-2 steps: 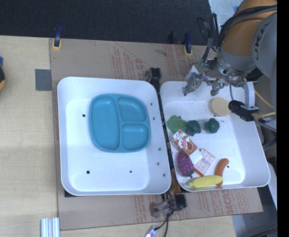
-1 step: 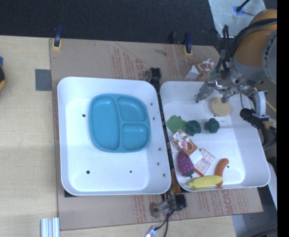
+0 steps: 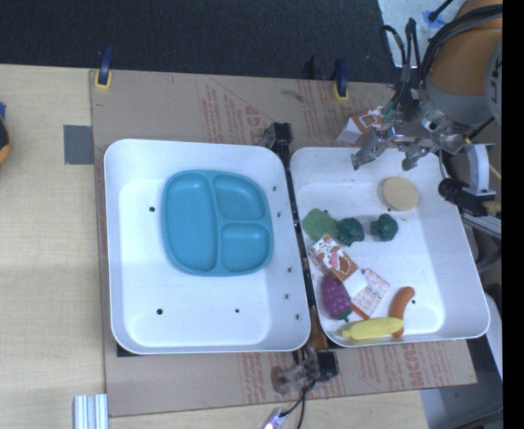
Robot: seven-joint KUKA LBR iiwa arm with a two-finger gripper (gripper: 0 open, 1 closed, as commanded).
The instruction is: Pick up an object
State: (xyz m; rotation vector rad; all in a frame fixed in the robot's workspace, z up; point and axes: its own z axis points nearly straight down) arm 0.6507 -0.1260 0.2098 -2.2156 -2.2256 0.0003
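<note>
My gripper (image 3: pixel 389 157) hangs over the far rim of the right bin (image 3: pixel 441 239), its two fingers spread apart with nothing between them. Just below and to the right of it lies a tan round cookie (image 3: pixel 399 193). Further down the bin sit a green leafy piece (image 3: pixel 316 222), two dark green broccoli pieces (image 3: pixel 350 231) (image 3: pixel 385 227), a printed snack packet (image 3: pixel 332 257), a purple grape bunch (image 3: pixel 336 298), a second packet (image 3: pixel 370 288), a red sausage (image 3: pixel 401 300) and a yellow banana (image 3: pixel 374 329).
The left bin (image 3: pixel 128 239) holds a blue divided plate (image 3: pixel 217 222). Clamps (image 3: pixel 282 135) join the bins at the middle. A small packet (image 3: pixel 363 125) lies on the cardboard behind the right bin. The arm's orange band (image 3: pixel 466 56) rises at the upper right.
</note>
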